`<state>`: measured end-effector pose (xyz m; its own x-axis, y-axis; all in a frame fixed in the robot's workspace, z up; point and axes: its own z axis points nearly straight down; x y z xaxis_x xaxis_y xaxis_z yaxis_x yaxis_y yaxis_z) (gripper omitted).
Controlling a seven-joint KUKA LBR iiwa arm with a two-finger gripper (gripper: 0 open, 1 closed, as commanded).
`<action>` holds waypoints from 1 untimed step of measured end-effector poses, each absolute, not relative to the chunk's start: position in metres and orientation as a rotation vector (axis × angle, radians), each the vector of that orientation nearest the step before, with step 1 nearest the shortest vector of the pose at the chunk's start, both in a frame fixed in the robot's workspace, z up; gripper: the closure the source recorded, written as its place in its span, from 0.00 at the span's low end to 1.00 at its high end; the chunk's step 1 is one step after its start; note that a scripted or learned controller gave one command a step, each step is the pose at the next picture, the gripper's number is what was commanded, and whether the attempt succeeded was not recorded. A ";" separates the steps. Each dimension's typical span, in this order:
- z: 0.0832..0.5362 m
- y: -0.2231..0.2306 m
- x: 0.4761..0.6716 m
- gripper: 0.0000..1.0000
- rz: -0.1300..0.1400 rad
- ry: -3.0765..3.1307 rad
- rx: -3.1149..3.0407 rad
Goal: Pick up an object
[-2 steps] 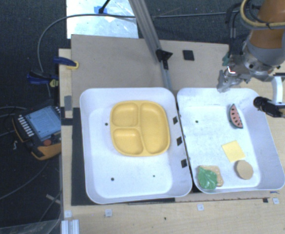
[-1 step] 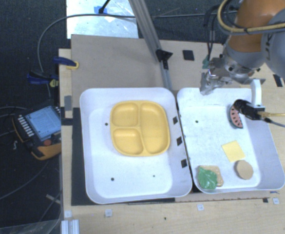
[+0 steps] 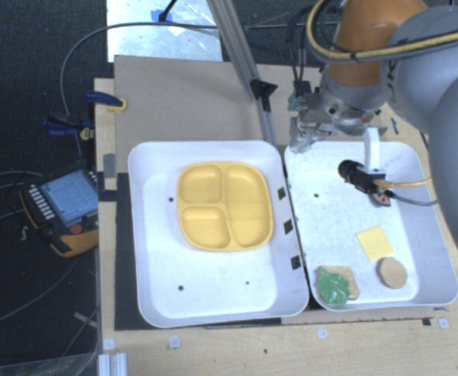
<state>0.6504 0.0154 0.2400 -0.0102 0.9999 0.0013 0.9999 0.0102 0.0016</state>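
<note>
Three food pieces (image 3: 375, 244) lie well apart from the gripper (image 3: 303, 139), whose state is unclear.

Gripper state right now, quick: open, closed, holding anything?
Gripper: cannot be told; it sits at the top left corner of the right bin, well away from the food items lying at that bin's near end.

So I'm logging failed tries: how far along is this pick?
Nothing looks picked yet. The yellow slice, the round tan piece and the green-topped piece all lie in the right bin. The gripper hangs over that bin's far left corner, apart from them. The approach, grasp and lift are all left.
</note>
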 end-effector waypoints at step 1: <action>0.243 0.075 0.652 1.00 0.006 2.233 2.209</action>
